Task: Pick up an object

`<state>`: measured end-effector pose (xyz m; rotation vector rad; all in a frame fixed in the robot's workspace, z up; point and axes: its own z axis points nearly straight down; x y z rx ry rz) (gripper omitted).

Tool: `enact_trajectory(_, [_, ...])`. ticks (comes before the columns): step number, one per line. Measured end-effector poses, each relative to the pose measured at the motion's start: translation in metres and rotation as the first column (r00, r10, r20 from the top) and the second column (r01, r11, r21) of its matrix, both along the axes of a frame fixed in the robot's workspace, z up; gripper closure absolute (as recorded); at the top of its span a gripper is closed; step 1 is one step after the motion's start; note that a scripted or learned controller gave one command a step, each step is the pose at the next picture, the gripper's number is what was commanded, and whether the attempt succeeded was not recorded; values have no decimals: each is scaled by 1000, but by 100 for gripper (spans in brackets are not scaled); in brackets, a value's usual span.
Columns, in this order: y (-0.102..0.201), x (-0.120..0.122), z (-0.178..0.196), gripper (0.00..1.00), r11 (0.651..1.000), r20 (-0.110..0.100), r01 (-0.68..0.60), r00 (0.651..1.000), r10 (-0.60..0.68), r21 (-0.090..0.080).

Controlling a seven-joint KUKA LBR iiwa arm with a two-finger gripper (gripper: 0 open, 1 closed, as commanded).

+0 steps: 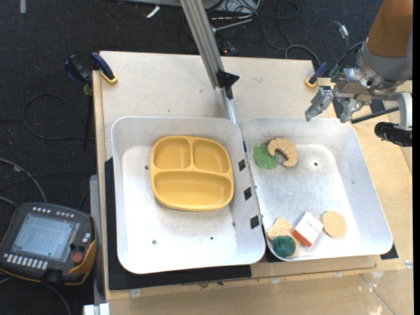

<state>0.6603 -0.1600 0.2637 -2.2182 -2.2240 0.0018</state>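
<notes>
The tool point(329, 105) hangs at the upper right, over the far edge of the right bin point(367, 176), below the grey arm with its orange band point(392, 18). Its two fingers point(319, 105) stand spread apart with nothing between them. They point down toward the far rim of the bin, apart from every object in it.

In that right bin, nearest the tool, a tan curved piece point(284, 151) lies touching a green round piece point(264, 157) near the bin's far left corner. Along the near edge sits a second group: a small white and red box point(308, 229), whose printing is too small to read, with a tan round piece point(335, 224) just beside it on the right, a tan piece point(279, 228) on its left, and a dark green piece point(284, 245) at the near rim.

The left bin point(131, 195) holds a yellow divided plate point(192, 172) with three compartments, lying flat near its middle. A grey metal pole point(203, 28) slants down to the seam between the two bins.

The surface point(164, 84) carries both bins, with blue and yellow clamps point(104, 69) at its far corners. On the dark floor at the lower left lies a control pendant point(44, 241) with a screen; no writing on it can be read.
</notes>
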Motion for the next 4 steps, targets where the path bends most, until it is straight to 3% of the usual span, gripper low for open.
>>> enact_trajectory(1, [0, 0, 0, 0, 1000, 0, 0, 1000, 0, 0])
enact_trajectory(4, [-9, -8, -166, 0, 1000, -4, 3, 1000, -3, 1])
